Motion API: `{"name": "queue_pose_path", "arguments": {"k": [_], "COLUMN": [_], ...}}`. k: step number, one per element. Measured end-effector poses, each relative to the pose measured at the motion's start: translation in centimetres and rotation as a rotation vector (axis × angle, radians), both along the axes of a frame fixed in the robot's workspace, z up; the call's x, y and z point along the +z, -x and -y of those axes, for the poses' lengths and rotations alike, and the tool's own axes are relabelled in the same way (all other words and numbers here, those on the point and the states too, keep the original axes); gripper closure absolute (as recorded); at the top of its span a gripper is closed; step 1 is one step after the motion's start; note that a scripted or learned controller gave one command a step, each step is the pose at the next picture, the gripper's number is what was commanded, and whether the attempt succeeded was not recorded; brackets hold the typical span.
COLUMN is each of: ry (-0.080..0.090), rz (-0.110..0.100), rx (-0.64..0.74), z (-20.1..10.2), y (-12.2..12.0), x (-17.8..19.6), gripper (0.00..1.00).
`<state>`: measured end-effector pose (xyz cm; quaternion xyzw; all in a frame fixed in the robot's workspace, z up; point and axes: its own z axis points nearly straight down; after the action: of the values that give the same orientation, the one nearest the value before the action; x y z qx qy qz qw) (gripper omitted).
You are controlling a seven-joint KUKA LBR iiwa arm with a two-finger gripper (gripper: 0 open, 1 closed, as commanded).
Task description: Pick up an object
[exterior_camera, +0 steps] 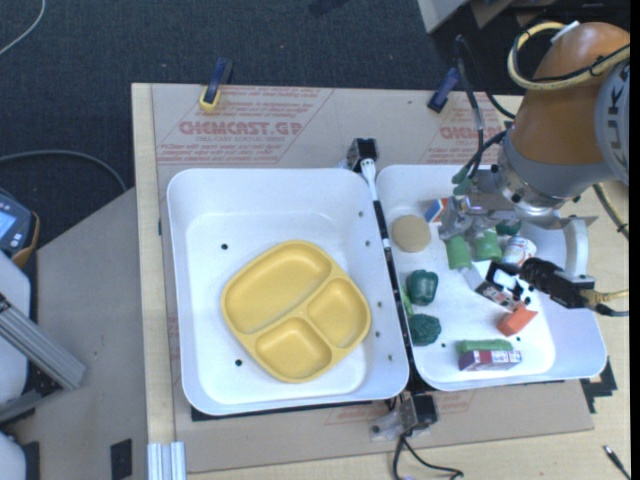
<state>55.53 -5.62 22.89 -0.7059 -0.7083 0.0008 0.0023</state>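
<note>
My gripper [468, 224] hangs low over the back of the right bin [580, 353], beneath the grey wrist and orange band. A green block [457, 252] lies right under it, and a small blue and orange item [435, 211] sits just to its left. Close by are a tan round piece [410, 233], a green pepper [423, 286], a dark green broccoli-like lump [425, 328], an orange piece [517, 319], a white bottle with a red label [517, 250] and a red and green box [488, 354]. I see nothing lifted off the bin floor.
The left bin [190, 208] holds a yellow divided tray [296, 310]. A black divider [380, 230] runs between the two bins. Clamps sit at the bench's back edge, a yellow one [213, 86] and a blue one [444, 90]. The arm covers the right bin's back right corner.
</note>
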Motion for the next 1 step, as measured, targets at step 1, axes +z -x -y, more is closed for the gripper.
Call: {"name": "queue_pose_path", "arguments": {"k": [1], "ry": [0.000], "rz": [-0.002], "rx": [-0.001], "z": [-2.82], "y": [4.17], "x": [-1.10], "gripper": [1.00]}}
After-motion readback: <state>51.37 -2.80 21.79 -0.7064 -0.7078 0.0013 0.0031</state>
